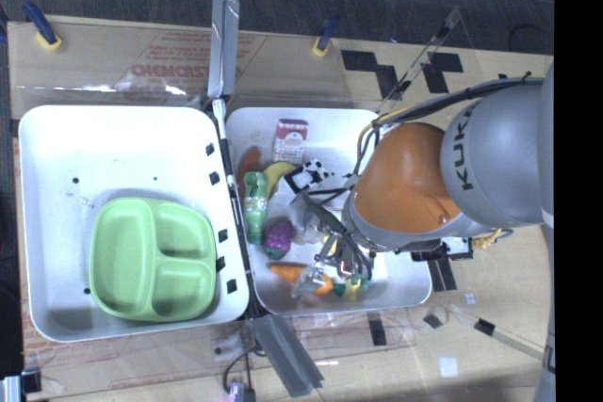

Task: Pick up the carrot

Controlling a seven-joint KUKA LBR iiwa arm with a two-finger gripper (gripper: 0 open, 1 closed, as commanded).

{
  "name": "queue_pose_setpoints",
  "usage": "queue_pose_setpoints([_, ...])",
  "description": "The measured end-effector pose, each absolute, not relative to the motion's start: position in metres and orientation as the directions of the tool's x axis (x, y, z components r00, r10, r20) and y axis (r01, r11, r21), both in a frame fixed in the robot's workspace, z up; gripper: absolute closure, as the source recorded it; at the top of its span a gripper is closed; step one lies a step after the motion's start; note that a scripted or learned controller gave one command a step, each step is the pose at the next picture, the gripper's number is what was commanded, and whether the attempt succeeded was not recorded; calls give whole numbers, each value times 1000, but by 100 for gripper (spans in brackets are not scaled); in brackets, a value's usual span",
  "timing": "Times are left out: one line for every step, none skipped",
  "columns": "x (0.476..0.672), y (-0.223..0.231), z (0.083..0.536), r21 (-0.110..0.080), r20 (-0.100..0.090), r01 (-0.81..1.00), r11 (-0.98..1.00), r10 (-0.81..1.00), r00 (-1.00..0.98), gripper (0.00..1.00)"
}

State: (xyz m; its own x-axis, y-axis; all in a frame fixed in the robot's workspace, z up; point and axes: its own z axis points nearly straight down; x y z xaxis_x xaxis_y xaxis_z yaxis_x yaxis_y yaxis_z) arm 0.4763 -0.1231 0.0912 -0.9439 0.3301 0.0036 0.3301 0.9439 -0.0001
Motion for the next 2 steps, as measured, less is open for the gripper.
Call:
queue_pose_setpoints([477,-122,101,1,4,326,945,326,-945,100])
queue_pose_setpoints([506,-9,192,0,-1,353,936,353,-936,100])
